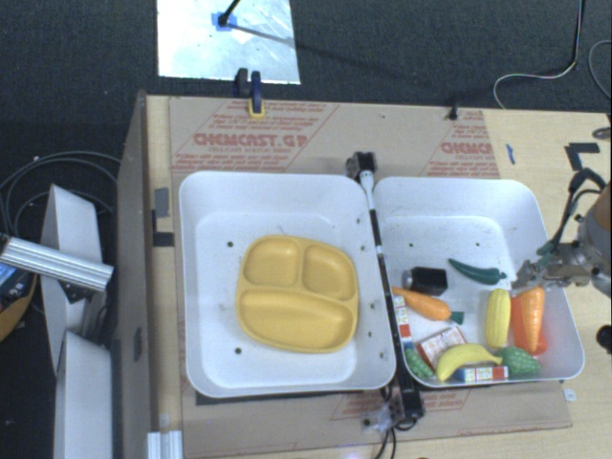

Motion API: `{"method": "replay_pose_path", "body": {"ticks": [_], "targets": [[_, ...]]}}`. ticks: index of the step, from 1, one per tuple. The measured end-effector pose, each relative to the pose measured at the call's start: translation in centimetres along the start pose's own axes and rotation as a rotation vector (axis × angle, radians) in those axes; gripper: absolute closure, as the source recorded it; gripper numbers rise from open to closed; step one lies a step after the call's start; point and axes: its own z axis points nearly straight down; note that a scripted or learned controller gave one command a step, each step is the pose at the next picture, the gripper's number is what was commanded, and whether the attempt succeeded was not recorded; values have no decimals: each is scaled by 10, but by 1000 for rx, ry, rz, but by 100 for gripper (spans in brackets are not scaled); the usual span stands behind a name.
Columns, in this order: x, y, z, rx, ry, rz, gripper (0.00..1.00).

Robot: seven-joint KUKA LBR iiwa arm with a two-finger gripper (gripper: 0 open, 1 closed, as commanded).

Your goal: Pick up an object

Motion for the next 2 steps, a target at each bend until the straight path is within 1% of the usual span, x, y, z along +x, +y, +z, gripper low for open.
{"method": "replay_pose_path", "body": {"ticks": [1,2], "targets": [[-8,29,20,2,2,-3,100],[56,34,8,3,3,-4,100]]}}
